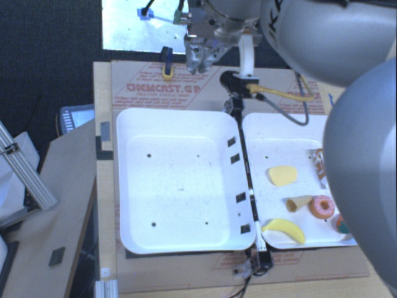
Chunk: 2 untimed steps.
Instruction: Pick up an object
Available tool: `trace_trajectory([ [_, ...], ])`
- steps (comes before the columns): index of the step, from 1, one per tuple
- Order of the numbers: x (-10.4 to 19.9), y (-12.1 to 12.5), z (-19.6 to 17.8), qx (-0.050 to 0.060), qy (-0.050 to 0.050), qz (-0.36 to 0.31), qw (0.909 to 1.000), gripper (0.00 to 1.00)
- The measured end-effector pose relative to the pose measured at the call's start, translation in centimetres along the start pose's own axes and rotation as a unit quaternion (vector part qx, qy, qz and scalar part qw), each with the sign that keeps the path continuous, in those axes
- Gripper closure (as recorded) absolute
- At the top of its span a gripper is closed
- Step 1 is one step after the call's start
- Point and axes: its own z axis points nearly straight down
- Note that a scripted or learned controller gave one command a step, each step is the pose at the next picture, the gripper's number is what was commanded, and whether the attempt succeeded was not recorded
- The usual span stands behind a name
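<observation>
Where the two bins sit side by side, the tabletop [167,92] is seen to be a pale board printed with red lettering, laid on a light wooden bench. Beyond its far edge a bright sheet is set against a dark wall, and a slanted metal rail [25,169] is seen at the left.

The left bin [173,185] is shown as a shallow white tray with small dark dots on its floor. The right bin [279,141] is joined to it along a dark strip of clips. Several toy foods are held in the right bin: a yellow flat piece [282,176], a cone-shaped piece [299,202], a pink doughnut [322,207], a yellow banana [286,231] near the front rim, and further items partly hidden behind the grey arm [353,166] at the right edge.

The end effector [197,58] is seen high up, over the far edge of the board, behind the left bin. Whether it is parted or closed cannot be told, and nothing is seen between it. The objects in the right bin lie well apart from it, toward the near right.
</observation>
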Motion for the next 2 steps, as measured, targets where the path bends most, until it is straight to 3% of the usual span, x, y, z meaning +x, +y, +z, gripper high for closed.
trace_trajectory([
  [1, -0.5, -9.0, -9.8, 0.005, -0.001, 0.001, 1.0, 1.0],
  [2, 5.3, -13.0, -16.1, 0.005, 0.0, -0.001, 1.0, 1.0],
])
